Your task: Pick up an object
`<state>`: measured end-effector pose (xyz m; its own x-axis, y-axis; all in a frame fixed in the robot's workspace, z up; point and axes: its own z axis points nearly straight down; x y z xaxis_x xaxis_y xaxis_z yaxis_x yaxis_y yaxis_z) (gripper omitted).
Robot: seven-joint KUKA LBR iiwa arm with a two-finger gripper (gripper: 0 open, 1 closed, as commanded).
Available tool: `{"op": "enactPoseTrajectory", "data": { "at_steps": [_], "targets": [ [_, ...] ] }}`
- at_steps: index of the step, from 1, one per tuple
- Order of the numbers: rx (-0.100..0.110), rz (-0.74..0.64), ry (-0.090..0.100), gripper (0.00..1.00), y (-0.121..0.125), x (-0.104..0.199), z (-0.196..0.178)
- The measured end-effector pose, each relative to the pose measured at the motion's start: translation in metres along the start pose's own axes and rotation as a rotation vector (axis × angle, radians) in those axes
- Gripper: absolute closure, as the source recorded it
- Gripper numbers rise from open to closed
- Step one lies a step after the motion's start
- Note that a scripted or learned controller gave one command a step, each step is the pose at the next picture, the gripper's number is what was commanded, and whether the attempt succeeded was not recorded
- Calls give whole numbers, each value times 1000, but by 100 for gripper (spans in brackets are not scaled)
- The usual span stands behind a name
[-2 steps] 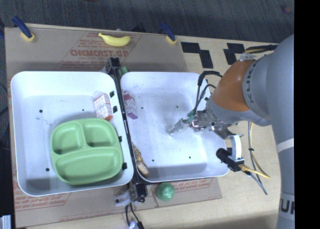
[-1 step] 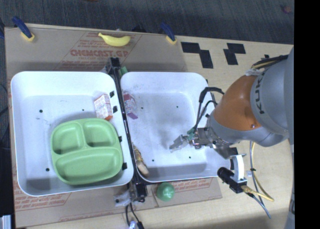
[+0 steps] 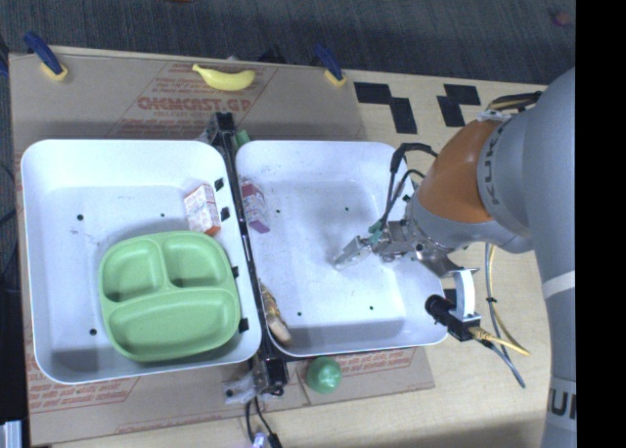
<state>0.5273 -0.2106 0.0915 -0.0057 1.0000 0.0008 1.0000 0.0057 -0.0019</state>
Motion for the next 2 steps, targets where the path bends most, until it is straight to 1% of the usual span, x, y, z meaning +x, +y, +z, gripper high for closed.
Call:
{"op": "enactPoseTrajectory", "data": {
  "at_steps": [1,2],
  "targets": [
    [-2,1,0,0,73,0,-1],
    [0,0,0,0,-40,13,-62]
  ]
}}
